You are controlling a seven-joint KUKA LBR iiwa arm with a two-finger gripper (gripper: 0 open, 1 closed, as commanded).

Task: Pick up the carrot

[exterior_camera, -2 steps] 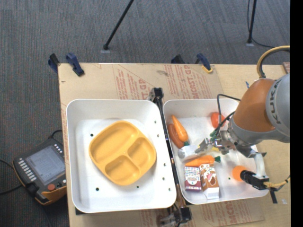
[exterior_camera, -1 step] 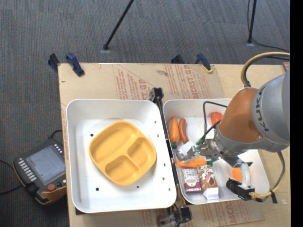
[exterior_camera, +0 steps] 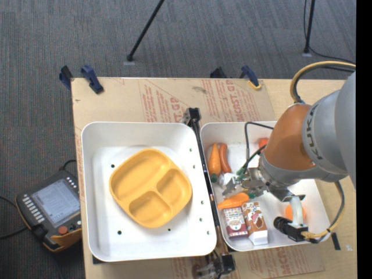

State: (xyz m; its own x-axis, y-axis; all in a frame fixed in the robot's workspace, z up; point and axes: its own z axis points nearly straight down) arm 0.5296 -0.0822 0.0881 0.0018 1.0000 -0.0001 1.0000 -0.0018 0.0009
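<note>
Several carrots lie in the right bin point(exterior_camera: 308, 240). One carrot point(exterior_camera: 231, 202) lies crosswise near the bin's middle, its green top pointing right. Two more carrots point(exterior_camera: 215, 158) stand side by side by the bin's left wall. My gripper point(exterior_camera: 237, 186) hangs low over the bin, just above and behind the crosswise carrot, and nothing shows in it. The orange wrist band and grey arm cover the bin's right half.
Two small cartons point(exterior_camera: 244, 221) lie at the right bin's front, just in front of the crosswise carrot. An orange and white item point(exterior_camera: 292, 211) sits at the front right. The left bin point(exterior_camera: 96, 150) holds a yellow divided plate point(exterior_camera: 150, 186).
</note>
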